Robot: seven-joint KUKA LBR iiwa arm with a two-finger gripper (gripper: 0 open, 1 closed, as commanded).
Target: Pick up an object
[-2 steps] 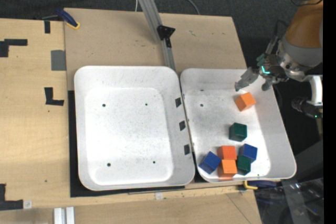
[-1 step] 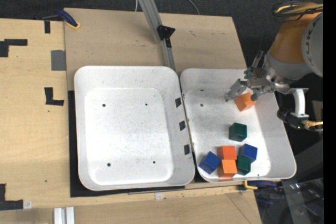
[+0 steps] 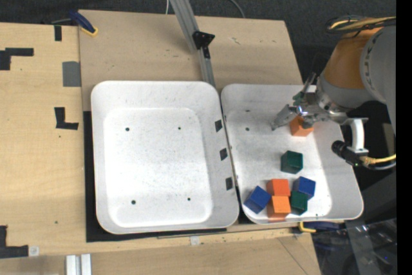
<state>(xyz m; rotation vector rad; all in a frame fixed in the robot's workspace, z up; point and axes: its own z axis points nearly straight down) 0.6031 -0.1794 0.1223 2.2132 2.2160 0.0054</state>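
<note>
My gripper [image 3: 294, 116] hangs low over the upper right part of the right bin [image 3: 254, 96]. An orange block [image 3: 301, 128] lies right at the gripper's tip, touching or nearly touching it; whether it is gripped is unclear. Below it a dark green block [image 3: 292, 161] lies alone. A cluster sits at the bin's front: a blue block [image 3: 258, 198], two orange blocks [image 3: 279, 187] [image 3: 280, 205], another blue block [image 3: 306, 186] and a green block [image 3: 299, 202].
The left bin [image 3: 154, 151] lies beside the right one, their rims meeting in the middle. A grey metal post [image 3: 183, 3] slants down to the bins' far edge. Cables and a white fitting [image 3: 355, 138] hang off the arm at the right rim.
</note>
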